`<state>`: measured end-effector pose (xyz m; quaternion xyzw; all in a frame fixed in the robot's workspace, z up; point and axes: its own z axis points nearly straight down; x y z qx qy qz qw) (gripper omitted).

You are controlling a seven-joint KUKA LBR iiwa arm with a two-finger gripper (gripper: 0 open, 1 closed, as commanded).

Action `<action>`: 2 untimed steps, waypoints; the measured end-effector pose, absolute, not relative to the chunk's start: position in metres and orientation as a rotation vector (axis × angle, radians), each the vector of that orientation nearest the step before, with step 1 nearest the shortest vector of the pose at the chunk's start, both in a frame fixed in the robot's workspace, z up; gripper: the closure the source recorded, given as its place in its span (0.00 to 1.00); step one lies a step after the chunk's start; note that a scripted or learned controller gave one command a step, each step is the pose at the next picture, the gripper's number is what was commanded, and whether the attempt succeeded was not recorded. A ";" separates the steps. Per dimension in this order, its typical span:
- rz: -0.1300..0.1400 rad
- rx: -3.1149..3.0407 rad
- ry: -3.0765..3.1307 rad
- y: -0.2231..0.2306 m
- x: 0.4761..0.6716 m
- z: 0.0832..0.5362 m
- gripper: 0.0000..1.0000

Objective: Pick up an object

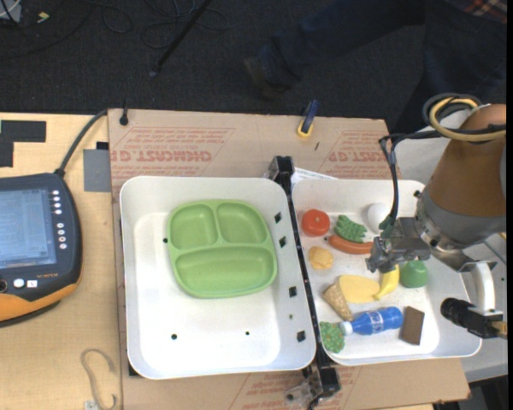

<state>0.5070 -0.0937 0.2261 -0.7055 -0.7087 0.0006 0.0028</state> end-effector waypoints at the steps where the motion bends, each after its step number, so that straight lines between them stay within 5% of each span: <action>1: 0.000 -2.213 -2.225 -0.042 0.516 0.236 1.00; 2: 0.002 -2.215 -2.223 0.003 0.532 0.225 1.00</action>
